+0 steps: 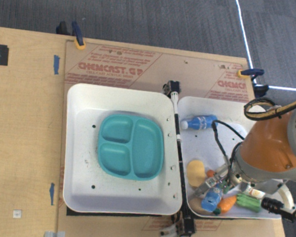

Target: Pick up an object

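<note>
My gripper [215,186] reaches down into the right bin [203,142], low over a cluster of small objects near its front edge. A blue toy piece [211,202] lies right beneath it, with an orange carrot-like piece [228,203] and a green piece [249,203] just to its right. A pale yellow rounded object [196,172] sits just left of the gripper. A blue bottle [198,123] lies at the back of this bin. The arm's orange band [268,146] covers the bin's right part.
The left bin [78,134] holds a teal divided plate [131,146] in its middle. A black cable [220,144] loops across the right bin from the arm. A ridge [177,144] separates the two bins. Clamps hold the cardboard at the back.
</note>
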`<state>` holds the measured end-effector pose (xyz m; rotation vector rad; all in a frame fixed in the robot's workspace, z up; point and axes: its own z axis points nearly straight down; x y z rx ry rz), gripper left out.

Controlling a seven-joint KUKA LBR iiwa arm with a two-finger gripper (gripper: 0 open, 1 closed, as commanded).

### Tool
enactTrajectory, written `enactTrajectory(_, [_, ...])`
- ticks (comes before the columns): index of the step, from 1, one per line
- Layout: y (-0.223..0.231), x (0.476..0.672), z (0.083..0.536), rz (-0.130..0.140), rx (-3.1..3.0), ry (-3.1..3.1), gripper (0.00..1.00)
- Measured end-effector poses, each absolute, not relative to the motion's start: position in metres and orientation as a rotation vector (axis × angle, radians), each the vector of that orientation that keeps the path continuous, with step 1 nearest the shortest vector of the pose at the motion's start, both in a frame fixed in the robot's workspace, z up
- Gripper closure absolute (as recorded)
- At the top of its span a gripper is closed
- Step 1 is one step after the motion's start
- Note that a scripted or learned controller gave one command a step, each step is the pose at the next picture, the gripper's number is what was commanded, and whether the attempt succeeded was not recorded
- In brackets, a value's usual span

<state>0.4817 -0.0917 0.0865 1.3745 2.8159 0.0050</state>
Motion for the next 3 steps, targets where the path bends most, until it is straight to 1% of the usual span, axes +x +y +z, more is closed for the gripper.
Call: enactTrajectory(3, [-0.0917, 0.4817, 0.0865, 0.005, 1.375, 2.816, 0.00])
